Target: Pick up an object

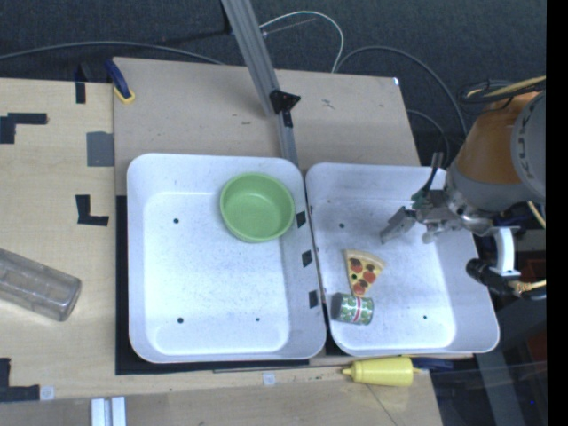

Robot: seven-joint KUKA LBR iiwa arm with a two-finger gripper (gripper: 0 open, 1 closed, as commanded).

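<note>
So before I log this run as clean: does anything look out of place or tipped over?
Two things lie outside the bins: a yellow bottle on its side at the bench's front edge, and a clear tumbler tipped over at far left.

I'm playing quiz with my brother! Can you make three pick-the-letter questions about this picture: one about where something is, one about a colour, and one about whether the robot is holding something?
1. Where is the bowl?
A. In the left bin
B. In the right bin
C. On the bench

2. What colour is the bottle lying in front of the bins?
A. Blue
B. Yellow
C. Pink

3. What is the gripper doing?
A. Holding the pizza slice
B. Holding the can
C. Holding nothing

Answers:
1. A, the bowl sits by the left bin's back right corner.
2. B, it is yellow.
3. C, the pizza slice and can lie in the right bin, apart from the gripper.
</note>
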